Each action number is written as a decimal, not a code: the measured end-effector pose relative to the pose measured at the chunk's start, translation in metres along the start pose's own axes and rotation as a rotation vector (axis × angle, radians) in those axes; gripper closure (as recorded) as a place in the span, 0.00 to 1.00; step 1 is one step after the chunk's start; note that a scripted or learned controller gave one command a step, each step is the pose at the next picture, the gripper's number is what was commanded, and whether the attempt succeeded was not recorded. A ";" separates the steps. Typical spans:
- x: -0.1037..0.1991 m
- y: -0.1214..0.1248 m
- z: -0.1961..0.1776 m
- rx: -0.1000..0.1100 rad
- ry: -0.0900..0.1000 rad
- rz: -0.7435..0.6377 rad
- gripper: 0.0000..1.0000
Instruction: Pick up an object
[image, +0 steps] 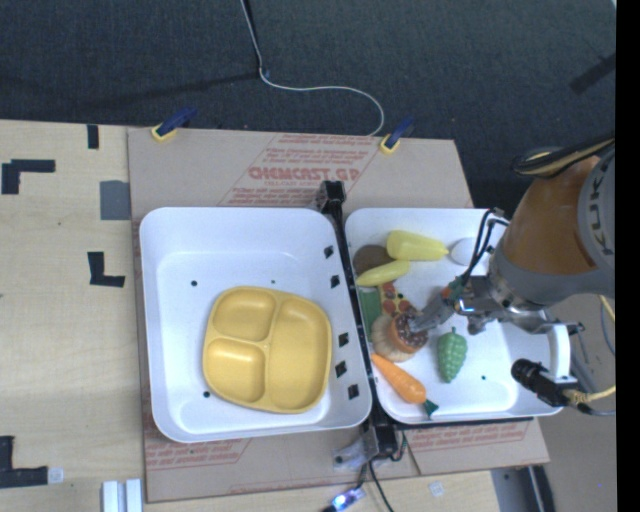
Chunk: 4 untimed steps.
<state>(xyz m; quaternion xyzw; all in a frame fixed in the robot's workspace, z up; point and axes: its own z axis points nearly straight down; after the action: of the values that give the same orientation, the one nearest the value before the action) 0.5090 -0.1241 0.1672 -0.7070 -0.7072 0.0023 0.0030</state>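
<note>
Now tool (432, 315) is hovering low in right bin (500, 400) beside donut (400, 335) and green grapes (451, 355); grip state unclear. Crowding risks it nudging neighbours, grabbing nothing.

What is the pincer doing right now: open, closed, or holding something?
Pincer: cannot be told; it hangs low in the right bin, beside the toy doughnut and green grapes.

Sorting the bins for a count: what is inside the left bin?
The left bin holds one yellow divided plate, lying flat with its compartments up. Whatever might lie beneath the plate is covered.
</note>
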 end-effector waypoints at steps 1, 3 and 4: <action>-0.009 0.006 0.053 -0.008 -0.002 0.003 0.00; -0.009 0.014 0.045 -0.031 -0.001 0.002 1.00; -0.018 0.014 -0.002 -0.009 -0.002 0.000 1.00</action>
<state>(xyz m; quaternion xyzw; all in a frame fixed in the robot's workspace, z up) 0.5227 -0.1419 0.1694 -0.7068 -0.7074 -0.0002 -0.0009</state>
